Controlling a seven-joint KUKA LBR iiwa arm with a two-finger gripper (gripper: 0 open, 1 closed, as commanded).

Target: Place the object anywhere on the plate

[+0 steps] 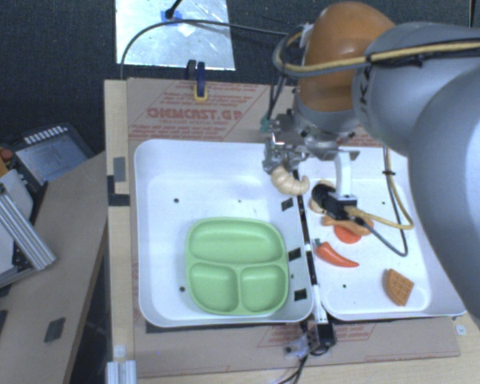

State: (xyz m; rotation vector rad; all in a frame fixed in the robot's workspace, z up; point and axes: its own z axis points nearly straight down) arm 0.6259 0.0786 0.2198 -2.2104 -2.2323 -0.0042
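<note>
Gripper (286, 169) is clamped on a cream croissant (290, 182), above the seam between the bins. Green plate (235, 264) lies in the left bin (164, 214); red pepper (334, 254) and waffle (398, 286) in the right.

We see the green three-compartment plastic plate (236, 275) lying in the left shallow white bin (168, 182). In the right shallow white bin (432, 294) lie a red toy chilli pepper (336, 254) and, further right and nearer us, a tan waffle piece (398, 286).

Arm (432, 94) cut off at right edge
</note>
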